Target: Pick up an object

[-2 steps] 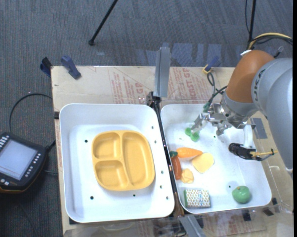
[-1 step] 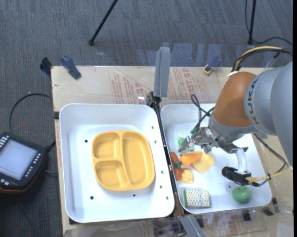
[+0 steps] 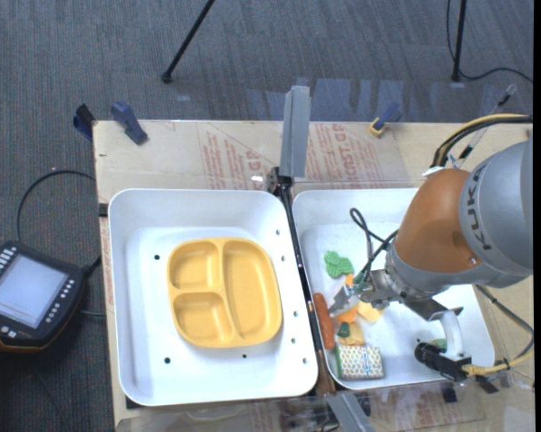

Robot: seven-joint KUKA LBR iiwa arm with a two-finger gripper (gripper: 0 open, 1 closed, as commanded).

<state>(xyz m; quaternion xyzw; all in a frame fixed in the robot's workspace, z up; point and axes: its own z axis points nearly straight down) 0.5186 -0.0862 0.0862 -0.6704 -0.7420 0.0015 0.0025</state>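
Gripper [image 3: 349, 297] low in the right bin [image 3: 392, 207], near its left wall, among small toy foods: orange carrot [image 3: 324, 320] just left, green piece [image 3: 338, 264] above, patterned block [image 3: 359, 361] below.

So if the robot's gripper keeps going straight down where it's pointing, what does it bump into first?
Probably the small pile of toy food right under the gripper in the right bin, likely the yellow piece. Depth is hard to judge from above.

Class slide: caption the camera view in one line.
KUKA arm's gripper low in the right bin among small toy foods; yellow divided plate in the left bin.
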